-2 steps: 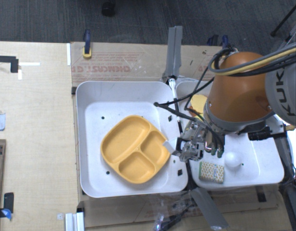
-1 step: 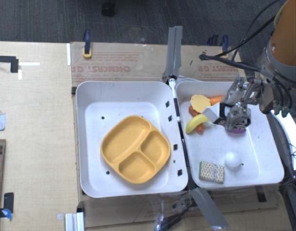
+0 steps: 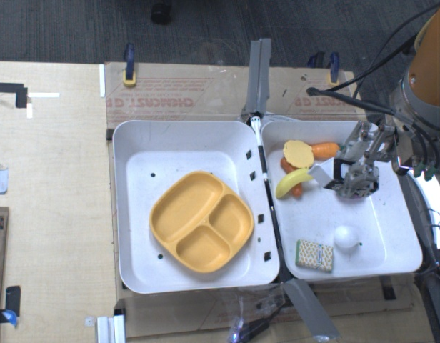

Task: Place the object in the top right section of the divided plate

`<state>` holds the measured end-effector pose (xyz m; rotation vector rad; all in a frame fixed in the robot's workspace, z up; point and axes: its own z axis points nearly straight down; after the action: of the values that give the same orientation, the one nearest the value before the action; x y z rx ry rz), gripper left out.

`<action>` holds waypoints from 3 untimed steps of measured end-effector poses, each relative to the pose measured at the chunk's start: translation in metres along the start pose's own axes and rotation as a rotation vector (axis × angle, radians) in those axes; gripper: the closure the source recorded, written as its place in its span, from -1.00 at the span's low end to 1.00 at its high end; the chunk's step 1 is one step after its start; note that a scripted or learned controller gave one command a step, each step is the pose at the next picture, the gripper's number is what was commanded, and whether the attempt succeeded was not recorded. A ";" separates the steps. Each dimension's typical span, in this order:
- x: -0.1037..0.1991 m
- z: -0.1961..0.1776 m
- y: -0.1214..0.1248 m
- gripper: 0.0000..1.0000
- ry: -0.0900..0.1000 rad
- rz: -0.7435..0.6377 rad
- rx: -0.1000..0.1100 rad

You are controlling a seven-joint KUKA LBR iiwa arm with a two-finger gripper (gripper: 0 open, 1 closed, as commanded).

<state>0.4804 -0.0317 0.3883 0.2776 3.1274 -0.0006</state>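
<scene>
Two shallow white bins side by side on a pale wooden table (image 3: 48,191). Left white bin (image 3: 134,148): yellow-orange divided plastic plate (image 3: 201,222) with three sections, lying about centre, turned at an angle.

Right white bin (image 3: 391,249): grey two-finger gripper (image 3: 357,184) hangs low at roughly 2 o'clock of the bin floor, arm coming in from 3 o'clock. Fingers point down toward the bin floor; cannot tell whether they are open or closed, and nothing is visibly between them.

Toy food cluster at 10 o'clock in the right bin, near the gripper but apart from it: yellow banana (image 3: 293,182), round yellow slice (image 3: 298,153) overlapping an orange carrot (image 3: 324,150), a small red-orange piece (image 3: 287,166) beneath. White ball (image 3: 346,237) at 5 o'clock. Green-and-tan rectangular sponge (image 3: 314,256) at 6 o'clock, just beside the ball.
</scene>
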 end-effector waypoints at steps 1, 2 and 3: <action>-0.007 0.148 -0.052 1.00 0.002 0.067 0.000; 0.004 0.161 0.009 1.00 0.001 -0.104 -0.001; -0.021 0.114 0.006 1.00 -0.001 -0.184 0.000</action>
<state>0.5026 -0.0299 0.2744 -0.0110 3.1384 -0.0005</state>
